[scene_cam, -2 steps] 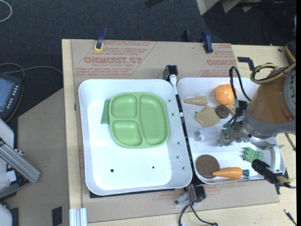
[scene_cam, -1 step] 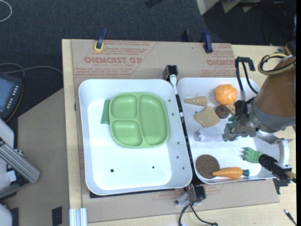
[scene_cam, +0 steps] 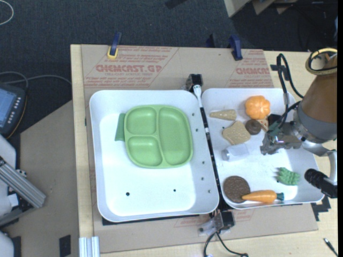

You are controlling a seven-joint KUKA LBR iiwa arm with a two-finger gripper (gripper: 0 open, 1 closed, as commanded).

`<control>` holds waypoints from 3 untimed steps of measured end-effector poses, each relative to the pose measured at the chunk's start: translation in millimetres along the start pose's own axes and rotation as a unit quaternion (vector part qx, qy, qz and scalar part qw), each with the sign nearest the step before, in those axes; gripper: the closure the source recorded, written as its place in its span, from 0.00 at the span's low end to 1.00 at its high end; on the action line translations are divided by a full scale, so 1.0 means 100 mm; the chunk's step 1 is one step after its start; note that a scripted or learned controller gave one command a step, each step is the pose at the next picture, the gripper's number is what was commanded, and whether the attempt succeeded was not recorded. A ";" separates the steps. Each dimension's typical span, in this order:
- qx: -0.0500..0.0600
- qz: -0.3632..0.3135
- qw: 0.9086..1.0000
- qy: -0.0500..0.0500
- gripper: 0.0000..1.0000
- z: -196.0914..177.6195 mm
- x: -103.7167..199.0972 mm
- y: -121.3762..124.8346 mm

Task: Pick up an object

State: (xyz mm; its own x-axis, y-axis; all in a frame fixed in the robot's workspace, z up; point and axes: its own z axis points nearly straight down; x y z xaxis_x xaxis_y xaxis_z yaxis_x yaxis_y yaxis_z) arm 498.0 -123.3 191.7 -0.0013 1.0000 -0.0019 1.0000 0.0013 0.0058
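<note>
My gripper (scene_cam: 271,141) hangs over the right bin (scene_cam: 252,202), near its middle and toward its right side. The fingers are dark and blur into the cabling and the wrist behind them; I cannot tell whether they stand apart or together, and I see nothing held between them.

Just up-left of my gripper lies a small dark brown round piece (scene_cam: 253,126), close to the fingers; contact cannot be judged. Above it sits an orange fruit-like object (scene_cam: 257,106). To my left lie a tan wedge (scene_cam: 236,133) and, higher, a paler tan wedge (scene_cam: 223,114). Down-left of me lies a pale translucent piece (scene_cam: 235,152), hard to separate from the white floor of the bin.

Below and slightly right of me is a small green ridged item (scene_cam: 287,176), its form unclear. Well below me a carrot (scene_cam: 261,197) lies against the near wall, its orange tip resting over the edge of a dark brown disc (scene_cam: 236,187); part of the disc is covered by it.

My arm (scene_cam: 321,103) covers the right edge of the right bin and is cut off by the frame.

Well to my left, the left bin (scene_cam: 107,143) bears a green divided tray (scene_cam: 158,136); a darker green tab shows at its left side.
</note>
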 end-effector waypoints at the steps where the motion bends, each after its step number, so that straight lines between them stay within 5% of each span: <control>1: 0.000 0.000 1.000 0.000 1.00 -0.35 0.00 0.01; 3: 0.001 -0.003 1.000 0.002 1.00 -0.35 0.98 0.81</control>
State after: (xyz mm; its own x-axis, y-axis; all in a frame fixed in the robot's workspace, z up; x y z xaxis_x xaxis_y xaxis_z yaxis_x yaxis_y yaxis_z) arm 578.2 -24.9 227.1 -0.0074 1.0000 0.0014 1.0000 0.0074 0.0044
